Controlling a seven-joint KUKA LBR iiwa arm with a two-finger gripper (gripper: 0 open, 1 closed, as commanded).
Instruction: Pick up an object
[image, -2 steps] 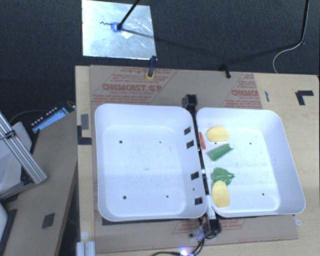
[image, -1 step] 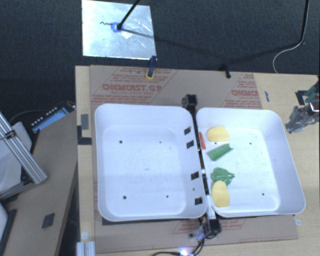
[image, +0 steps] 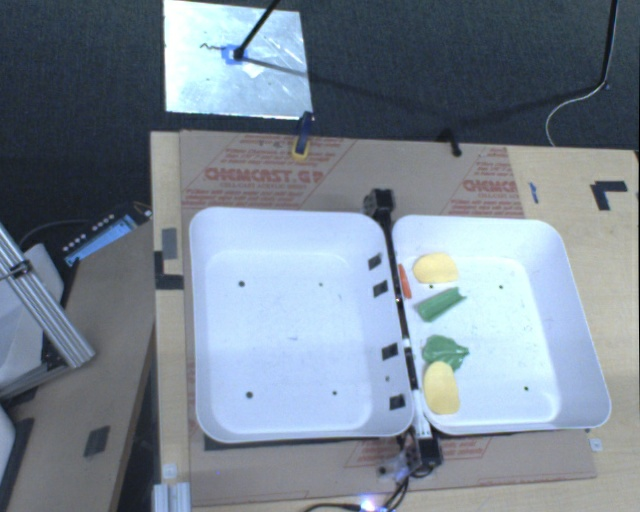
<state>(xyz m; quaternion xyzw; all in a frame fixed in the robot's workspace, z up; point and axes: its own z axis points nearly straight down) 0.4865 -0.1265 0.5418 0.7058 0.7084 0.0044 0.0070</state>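
Note:
The right bin (image: 560, 300) holds several small objects along its left side. A yellow rounded piece (image: 436, 267) lies near the back, with a thin orange-red stick (image: 404, 281) just left of it by the bin wall. Below them a green wedge (image: 439, 303) lies at a slant. Further forward sits a green leafy piece (image: 443, 350), touching a yellow oval piece (image: 441, 388) near the front wall.
The left bin (image: 215, 300) stands beside the right one, joined by black clips (image: 381, 289) along the divide. Both rest on a brown board (image: 270, 170). A metal plate (image: 236, 57) lies behind, and an aluminium frame (image: 40, 310) stands at the left.

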